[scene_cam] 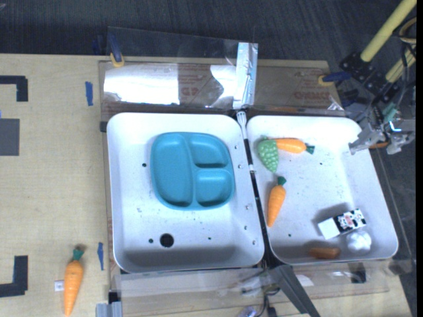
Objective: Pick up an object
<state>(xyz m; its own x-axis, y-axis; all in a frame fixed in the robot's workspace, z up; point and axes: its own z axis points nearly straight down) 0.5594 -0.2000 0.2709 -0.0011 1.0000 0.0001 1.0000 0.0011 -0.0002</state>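
Carrots lay in the right bin — one near its left wall, another at the back beside a green bumpy toy. We saw a cow-patterned block toward the front right. The gripper hung over that bin's right rim — we could not tell its fingers' state. A blue divided plate sat in the left bin; a third carrot lay on the desk.

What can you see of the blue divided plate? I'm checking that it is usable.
The blue divided plate is a rounded, matte teal tray, plastic by its look, with three compartments: one large on the left and two smaller on the right. It lies flat and upright in the middle of the left bin, nothing in it or touching it.
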